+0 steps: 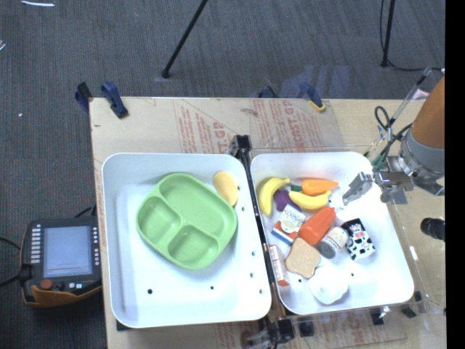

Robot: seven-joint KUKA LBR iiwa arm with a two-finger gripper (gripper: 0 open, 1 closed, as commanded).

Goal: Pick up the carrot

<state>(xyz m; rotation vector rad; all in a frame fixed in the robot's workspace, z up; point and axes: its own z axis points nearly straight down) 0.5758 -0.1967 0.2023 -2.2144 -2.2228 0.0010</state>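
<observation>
The carrot (pixel 319 186) is orange with a green tip and lies near the back of the right bin (pixel 396 267), resting against two yellow bananas (pixel 290 195). My gripper (pixel 361 187) hangs over the right side of that bin, a short way to the right of the carrot and apart from it. Nothing shows between its fingers. The arm comes in from the right edge, with its orange band at the top right.
The right bin also holds an orange-red bottle (pixel 317 226), a slice of toast (pixel 302 258), a small can (pixel 333 241), a cow-patterned carton (pixel 358 240), a white object (pixel 328 289) and small packets. The left bin (pixel 123 282) holds a green divided plate (pixel 187 220) and a yellow lemon (pixel 226 187).
</observation>
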